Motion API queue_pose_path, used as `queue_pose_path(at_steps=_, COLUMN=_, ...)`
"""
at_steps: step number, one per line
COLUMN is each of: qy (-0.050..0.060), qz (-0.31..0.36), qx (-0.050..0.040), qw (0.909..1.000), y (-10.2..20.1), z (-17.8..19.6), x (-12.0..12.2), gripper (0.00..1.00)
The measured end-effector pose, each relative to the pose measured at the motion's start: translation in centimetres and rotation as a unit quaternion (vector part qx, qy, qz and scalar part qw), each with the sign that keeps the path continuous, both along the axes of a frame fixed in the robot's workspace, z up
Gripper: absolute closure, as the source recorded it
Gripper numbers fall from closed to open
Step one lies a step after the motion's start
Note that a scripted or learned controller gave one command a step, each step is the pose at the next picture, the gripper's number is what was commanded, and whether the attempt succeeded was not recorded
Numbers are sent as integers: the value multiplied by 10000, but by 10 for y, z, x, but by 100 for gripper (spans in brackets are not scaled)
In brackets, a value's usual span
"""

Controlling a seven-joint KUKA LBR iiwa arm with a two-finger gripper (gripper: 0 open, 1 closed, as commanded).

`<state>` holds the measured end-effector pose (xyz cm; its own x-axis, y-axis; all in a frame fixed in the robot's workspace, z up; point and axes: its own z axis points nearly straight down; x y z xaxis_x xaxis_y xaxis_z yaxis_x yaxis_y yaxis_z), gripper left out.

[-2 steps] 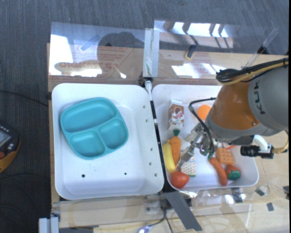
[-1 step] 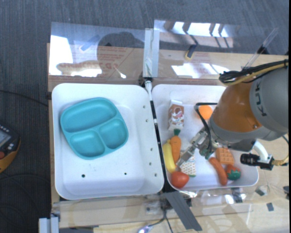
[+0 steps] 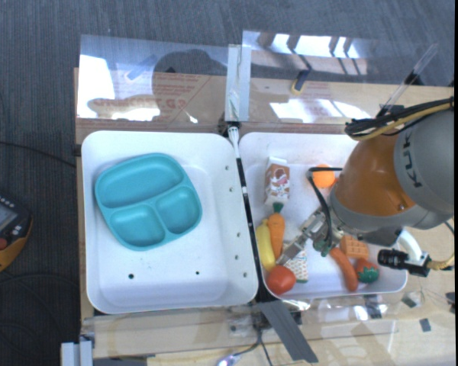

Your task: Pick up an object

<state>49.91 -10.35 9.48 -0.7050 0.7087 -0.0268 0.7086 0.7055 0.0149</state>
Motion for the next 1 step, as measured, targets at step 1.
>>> queue_pose_path(at_steps=1, qy=23, qz=-1074, qx=44, qw=9942, y=-1, z=-1, x=-8, gripper=0)
